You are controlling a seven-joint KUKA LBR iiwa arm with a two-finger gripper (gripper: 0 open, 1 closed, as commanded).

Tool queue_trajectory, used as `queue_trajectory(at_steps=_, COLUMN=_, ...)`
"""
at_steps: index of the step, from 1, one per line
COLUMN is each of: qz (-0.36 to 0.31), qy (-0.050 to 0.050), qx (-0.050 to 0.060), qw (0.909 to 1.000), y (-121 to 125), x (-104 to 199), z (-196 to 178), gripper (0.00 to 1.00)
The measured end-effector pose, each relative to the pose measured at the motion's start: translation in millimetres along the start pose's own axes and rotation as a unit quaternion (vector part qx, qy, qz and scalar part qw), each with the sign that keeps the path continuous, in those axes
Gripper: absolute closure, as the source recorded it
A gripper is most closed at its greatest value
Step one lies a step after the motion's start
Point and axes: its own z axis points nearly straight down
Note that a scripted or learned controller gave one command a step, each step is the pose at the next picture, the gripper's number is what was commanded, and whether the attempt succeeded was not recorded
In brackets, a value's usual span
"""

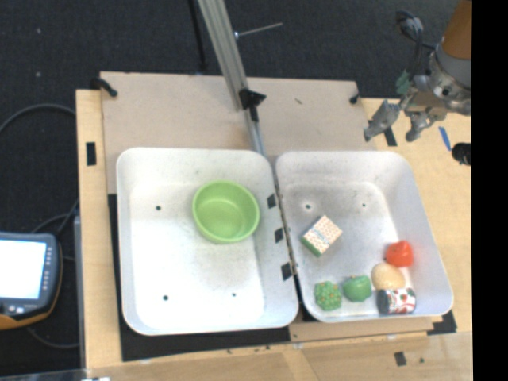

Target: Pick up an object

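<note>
Patterned block (pixel 321 235) lies apparently tilted diagonally, end effector (pixel 401 125) well apart.

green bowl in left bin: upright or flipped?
Upright. The bowl shows its open mouth and inner floor, rim up, in the left bin.

**Bench and what's sitting on it**

So the bench (pixel 91 213) is a light wood top, with a paler board (pixel 175 109) laid across its upper half. Two shallow white bins sit side by side on it, touching along the middle: the left bin (pixel 143 292) and the right bin (pixel 413 197). A dark mat (pixel 198 341) peeks out under their lower edges. A metal rail (pixel 222 46) rises from the board near top centre. A screen device (pixel 24 280) sits off the bench's left edge.
</note>
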Motion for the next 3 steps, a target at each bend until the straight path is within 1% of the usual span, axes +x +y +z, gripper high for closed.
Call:
queue_trajectory(at_steps=1, qz=0.000, qy=-0.001, qx=0.000, qw=1.0000, y=0, x=-1, z=0, gripper=0.00)
queue_trajectory(at_steps=2, qz=0.001, qy=0.000, qx=0.002, qw=1.0000, y=1, x=2, z=63, gripper=0.00)
queue_trajectory(at_steps=3, qz=0.000, qy=0.000, qx=0.002, qw=1.0000, y=2, x=7, z=108, gripper=0.00)
